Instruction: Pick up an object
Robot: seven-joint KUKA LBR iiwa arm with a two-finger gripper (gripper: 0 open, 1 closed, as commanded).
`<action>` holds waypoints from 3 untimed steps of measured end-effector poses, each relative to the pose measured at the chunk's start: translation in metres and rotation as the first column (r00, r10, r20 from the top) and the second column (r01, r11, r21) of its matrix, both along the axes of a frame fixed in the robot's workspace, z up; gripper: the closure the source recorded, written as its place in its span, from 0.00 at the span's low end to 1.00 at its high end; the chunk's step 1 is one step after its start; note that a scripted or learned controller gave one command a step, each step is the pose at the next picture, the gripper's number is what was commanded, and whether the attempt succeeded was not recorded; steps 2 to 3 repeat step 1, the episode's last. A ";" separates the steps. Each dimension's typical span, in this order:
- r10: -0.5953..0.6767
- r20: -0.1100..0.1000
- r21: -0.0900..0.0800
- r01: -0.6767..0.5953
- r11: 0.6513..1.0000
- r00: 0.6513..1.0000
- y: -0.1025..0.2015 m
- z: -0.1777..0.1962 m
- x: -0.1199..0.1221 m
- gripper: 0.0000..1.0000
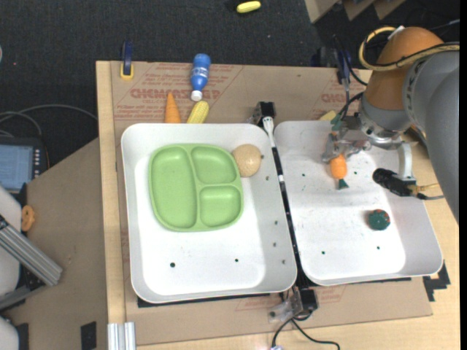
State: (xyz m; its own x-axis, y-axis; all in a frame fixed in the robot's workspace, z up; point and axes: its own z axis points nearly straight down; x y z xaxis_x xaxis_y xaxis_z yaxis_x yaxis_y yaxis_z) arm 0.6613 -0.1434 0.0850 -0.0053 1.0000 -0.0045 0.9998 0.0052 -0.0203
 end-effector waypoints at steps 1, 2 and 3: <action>0.000 0.028 0.005 0.000 1.000 1.000 0.062 0.107 -0.023 1.00; 0.000 0.028 0.005 0.000 1.000 1.000 0.062 0.107 -0.023 1.00; 0.000 0.028 0.005 0.000 1.000 1.000 0.062 0.107 -0.023 1.00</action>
